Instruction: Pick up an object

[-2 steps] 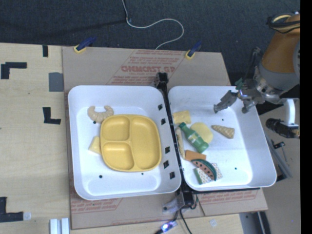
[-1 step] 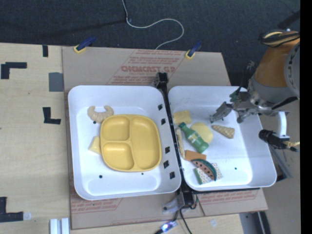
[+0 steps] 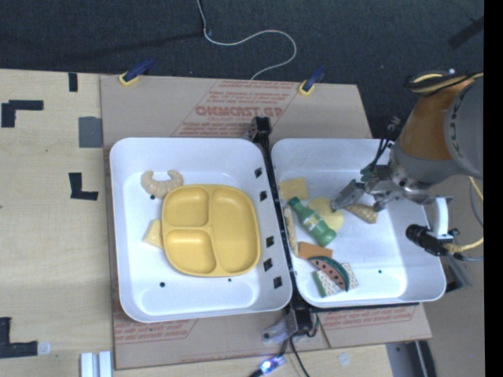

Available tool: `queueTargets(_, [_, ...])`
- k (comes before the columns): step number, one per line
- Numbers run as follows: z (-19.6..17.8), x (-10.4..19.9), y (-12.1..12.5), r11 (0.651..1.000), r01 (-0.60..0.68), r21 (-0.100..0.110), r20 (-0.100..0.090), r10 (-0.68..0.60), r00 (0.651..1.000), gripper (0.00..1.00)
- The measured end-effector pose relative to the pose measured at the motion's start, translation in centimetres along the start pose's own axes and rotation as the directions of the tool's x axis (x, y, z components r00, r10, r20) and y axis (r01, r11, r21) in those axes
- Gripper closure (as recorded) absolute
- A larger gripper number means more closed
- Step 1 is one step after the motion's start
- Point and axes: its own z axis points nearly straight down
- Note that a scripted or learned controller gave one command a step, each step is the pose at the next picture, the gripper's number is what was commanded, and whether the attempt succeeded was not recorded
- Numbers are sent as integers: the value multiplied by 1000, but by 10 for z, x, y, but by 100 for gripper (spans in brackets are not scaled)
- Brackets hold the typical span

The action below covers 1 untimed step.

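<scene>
The grey arm's two-finger gripper (image 3: 357, 199) hangs low in the right shallow white bin (image 3: 393, 285), jaws spread, one finger by the pale yellow soft lump (image 3: 326, 213), a small tan piece (image 3: 364, 213) just under them, nothing between them. Green plastic bottle (image 3: 310, 221) lies just beyond the jaws toward the left bin, orange wedge (image 3: 314, 250) and watermelon-slice toy (image 3: 332, 276) further off toward the near rim. Pick not yet made, I judge: closing and lifting remain.

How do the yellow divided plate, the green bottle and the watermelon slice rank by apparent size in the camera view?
1. yellow divided plate, clearly largest
2. green bottle and watermelon slice look alike; unranked
</scene>
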Motion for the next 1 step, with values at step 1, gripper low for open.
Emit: queueTargets(1, [27, -4, 7, 1000, 2, -31, 16, -1, 1000, 0])
